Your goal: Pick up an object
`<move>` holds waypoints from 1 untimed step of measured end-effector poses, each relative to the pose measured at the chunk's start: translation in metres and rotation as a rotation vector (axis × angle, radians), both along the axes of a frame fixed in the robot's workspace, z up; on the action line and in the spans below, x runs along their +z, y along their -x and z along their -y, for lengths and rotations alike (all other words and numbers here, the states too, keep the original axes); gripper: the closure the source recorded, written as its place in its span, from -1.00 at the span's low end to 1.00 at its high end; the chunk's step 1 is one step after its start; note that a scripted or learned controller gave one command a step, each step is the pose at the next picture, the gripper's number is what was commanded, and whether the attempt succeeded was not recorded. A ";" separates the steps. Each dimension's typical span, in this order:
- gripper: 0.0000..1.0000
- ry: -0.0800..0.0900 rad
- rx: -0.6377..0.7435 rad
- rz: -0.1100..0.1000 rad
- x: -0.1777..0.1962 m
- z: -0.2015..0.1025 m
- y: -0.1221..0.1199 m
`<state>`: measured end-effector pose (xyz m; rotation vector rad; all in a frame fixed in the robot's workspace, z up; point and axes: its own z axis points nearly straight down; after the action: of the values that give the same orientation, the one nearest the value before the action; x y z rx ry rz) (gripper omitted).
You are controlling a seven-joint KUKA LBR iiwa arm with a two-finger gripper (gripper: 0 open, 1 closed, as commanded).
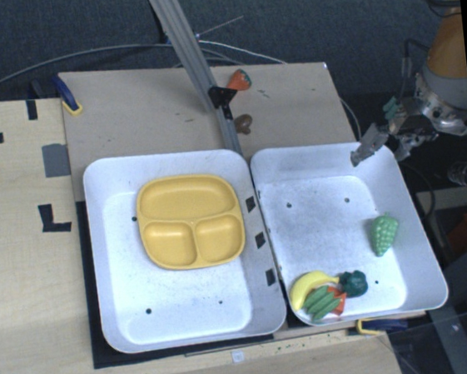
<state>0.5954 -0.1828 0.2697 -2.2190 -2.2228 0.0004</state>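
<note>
Above the right bin's (335, 158) far rim, your gripper (369, 148) is hovering, its state unclear to me, so you are needing to descend toward the green bumpy toy (383, 234) lying below it.

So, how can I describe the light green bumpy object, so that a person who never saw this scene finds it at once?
Look at the right bin of the two white bins. Along its right wall, roughly halfway down, lies the light green bumpy object, alone. The other items, a yellow banana and darker green pieces, are clustered at the bin's near edge; this one is pale, knobbly and apart.
</note>
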 end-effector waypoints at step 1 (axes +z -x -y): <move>-1.00 0.000 0.000 0.000 0.000 0.000 0.000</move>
<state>0.5954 -0.1828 0.2697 -2.2187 -2.2232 0.0008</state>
